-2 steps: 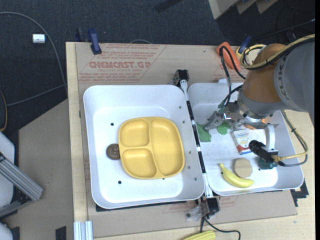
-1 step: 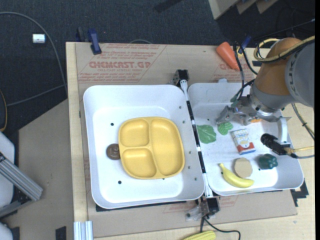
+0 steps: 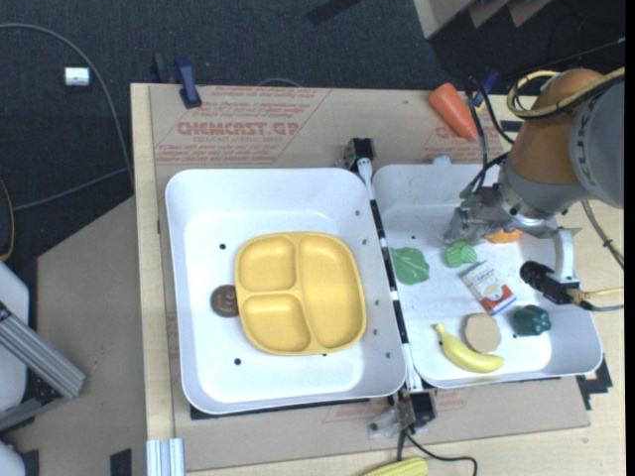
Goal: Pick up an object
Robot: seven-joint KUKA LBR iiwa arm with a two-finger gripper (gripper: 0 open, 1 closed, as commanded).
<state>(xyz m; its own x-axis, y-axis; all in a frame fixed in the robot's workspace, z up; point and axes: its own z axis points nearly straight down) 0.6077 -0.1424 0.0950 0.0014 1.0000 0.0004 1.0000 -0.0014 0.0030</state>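
Fingers (image 3: 474, 228) low in right bin (image 3: 575, 350), green piece (image 3: 459, 255) just beneath, grip unclear

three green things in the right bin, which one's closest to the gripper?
The small light-green piece, right below the gripper. The flat green leaf lies further left by the bin divider, and the dark green pepper-like item sits lower right, near the bin's edge.

2 white bins (image 3: 198, 206) (image 3: 585, 350), 1 yellow tray (image 3: 298, 293), 1 banana (image 3: 466, 352), 2 green leaves (image 3: 408, 265) (image 3: 459, 255), 1 small carton (image 3: 487, 286).
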